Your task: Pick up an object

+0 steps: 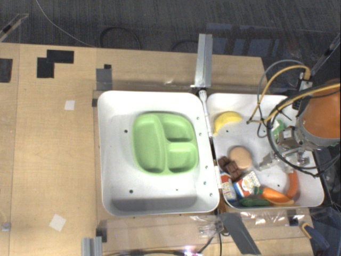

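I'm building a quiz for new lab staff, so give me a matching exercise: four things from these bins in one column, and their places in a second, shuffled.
Things:
1. green divided plate
2. yellow lemon
3. carrot
4. tan round bun

Places:
A. near the front edge of the right bin
B. far corner of the right bin, beside the divider
C. middle of the left bin
D. middle of the right bin, just beyond a brown chocolate piece

Pairs: 1-C, 2-B, 3-A, 4-D
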Controlling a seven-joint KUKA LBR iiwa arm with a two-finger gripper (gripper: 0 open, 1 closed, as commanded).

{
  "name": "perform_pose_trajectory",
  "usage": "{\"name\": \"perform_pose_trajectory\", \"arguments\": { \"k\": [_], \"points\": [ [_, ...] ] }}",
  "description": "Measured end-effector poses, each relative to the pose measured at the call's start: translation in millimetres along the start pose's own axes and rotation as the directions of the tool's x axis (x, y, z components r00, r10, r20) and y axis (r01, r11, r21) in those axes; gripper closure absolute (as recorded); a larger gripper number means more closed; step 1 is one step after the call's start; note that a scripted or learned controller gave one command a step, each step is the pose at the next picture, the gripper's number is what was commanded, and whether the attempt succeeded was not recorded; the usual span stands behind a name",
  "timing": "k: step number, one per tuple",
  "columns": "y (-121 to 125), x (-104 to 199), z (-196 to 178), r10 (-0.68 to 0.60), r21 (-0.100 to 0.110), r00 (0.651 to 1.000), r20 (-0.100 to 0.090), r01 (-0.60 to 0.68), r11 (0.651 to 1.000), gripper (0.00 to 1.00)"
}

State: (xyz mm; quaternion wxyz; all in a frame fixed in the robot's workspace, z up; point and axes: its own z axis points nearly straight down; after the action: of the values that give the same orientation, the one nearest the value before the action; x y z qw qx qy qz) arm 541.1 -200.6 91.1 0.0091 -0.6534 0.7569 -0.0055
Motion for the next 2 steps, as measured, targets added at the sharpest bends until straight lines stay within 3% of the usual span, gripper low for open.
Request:
{"name": "perform_pose_trajectory", "arguments": {
  "k": [1, 2],
  "points": [
    [40, -1, -3, -0.574, 0.019, 0.819, -0.001, 0.574, 0.819, 0.00],
    [40, 0, -14, -0.570, 0.008, 0.821, -0.001, 0.570, 0.821, 1.00]
  ]
}}
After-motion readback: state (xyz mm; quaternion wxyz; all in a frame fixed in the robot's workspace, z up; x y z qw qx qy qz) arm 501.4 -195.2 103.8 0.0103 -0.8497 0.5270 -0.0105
